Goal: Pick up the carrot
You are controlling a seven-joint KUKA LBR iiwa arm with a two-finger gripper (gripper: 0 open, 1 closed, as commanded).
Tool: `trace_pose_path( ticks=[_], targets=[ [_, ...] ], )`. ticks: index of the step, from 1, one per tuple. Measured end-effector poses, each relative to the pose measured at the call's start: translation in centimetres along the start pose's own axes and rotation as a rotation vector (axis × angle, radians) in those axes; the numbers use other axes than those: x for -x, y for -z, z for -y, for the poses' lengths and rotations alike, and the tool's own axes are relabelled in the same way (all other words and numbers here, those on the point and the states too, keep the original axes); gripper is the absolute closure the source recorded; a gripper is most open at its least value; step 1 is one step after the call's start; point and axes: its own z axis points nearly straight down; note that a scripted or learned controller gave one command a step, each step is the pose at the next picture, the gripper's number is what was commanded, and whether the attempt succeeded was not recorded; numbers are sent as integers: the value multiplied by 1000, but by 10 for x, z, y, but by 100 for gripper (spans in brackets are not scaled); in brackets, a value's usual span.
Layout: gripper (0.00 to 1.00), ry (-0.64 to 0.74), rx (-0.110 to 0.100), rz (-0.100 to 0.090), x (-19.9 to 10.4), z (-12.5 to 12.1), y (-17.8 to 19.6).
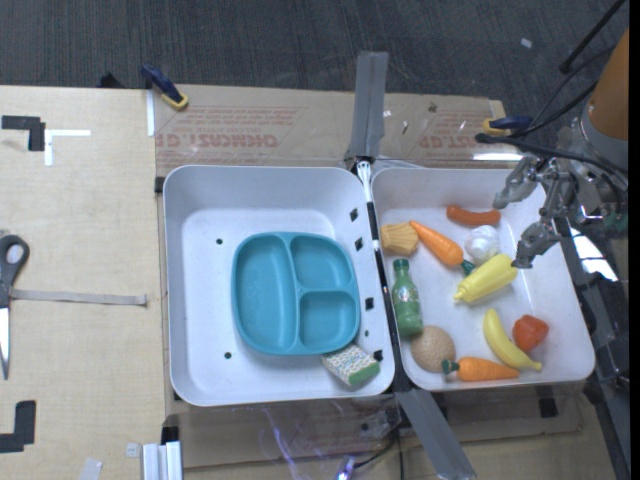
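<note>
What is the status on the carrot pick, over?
Gripper open, above right bin's upper right, holding nothing. Two carrots: one by the corn cob, one at the front wall beside the banana. Neither touched.

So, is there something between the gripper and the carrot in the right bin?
Yes. From the gripper at the bin's right side, the white garlic and the yellow corn lie on the way to the upper carrot. From above, nothing covers it.

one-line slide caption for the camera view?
Open pincer hovers over the right bin of toy food, above the corn cob; carrot lies untouched nearby.
</note>
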Motion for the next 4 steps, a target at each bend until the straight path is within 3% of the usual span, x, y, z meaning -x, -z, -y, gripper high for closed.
trace_pose_path(
  ticks=[1,2,3,4],
  targets=[
    [0,25,-4,23,31,-9,-161],
    [0,-89,0,3,38,-25,-180],
    [0,-314,0,0,14,-46,-181],
    [100,-311,-1,6,16,-46,-170]
  ],
)
